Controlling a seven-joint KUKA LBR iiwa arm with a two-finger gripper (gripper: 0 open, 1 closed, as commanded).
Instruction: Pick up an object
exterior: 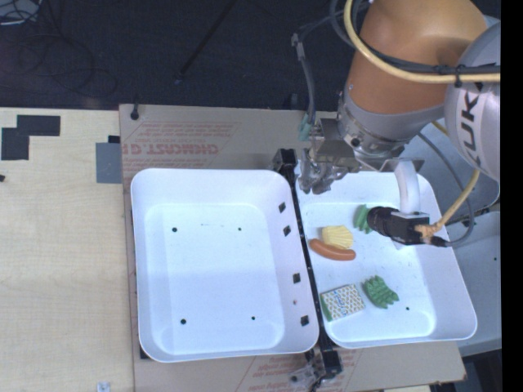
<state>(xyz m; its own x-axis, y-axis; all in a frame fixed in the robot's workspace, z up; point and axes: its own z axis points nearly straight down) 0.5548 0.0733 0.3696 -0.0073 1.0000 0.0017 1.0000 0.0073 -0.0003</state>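
Objects for the pick all lie in the right bin, five small toy foods on its white floor. Toward 10 o'clock from the bin's centre, a yellow corn piece touches a red-orange sausage, which lies just at its 6 o'clock with its long axis running roughly 9 to 3. At 1 o'clock from the corn piece sits a small green piece, near it but apart. Toward the bin's 6 o'clock edge lies a checkered packet, pale with a blue-green grid, flat and slightly turned. Just at its 2 o'clock lies a ruffled green leaf.

The gripper hangs over the right bin's 11 o'clock corner, beside the wall next to the left bin. It is at 12 o'clock from the corn piece and apart from it. The claw is dark and seen from above, and I cannot tell whether it is spread or pressed together. The left bin sits at 9 o'clock of the right one, and both rest on a brown cardboard sheet.
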